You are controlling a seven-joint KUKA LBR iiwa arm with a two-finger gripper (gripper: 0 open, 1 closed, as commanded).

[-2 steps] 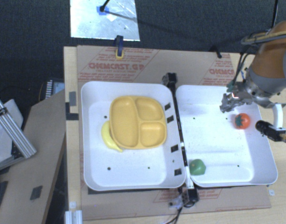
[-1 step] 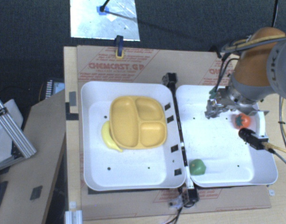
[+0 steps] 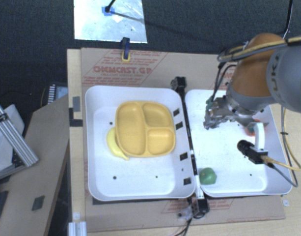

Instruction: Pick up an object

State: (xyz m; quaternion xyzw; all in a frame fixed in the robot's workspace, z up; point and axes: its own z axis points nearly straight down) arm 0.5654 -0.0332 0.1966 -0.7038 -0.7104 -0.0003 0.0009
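Observation:
A small green object (image 3: 207,175) lies near the front left corner of the right bin (image 3: 229,154). An orange and white object (image 3: 255,130) shows partly under the arm at the bin's right side. A yellow divided plate (image 3: 143,128) sits in the left bin (image 3: 103,176), with a yellow banana-like piece (image 3: 113,145) poking out beneath its left edge. My gripper (image 3: 212,118) hangs over the upper left part of the right bin, well behind the green object. Nothing shows between its fingers.
A black divider with clips (image 3: 184,127) runs between the two bins. A black cable fitting (image 3: 249,150) with a yellow cable hangs over the right bin. Cardboard (image 3: 135,68) lies under the bins, and a shiny metal sheet (image 3: 110,13) sits at the back.

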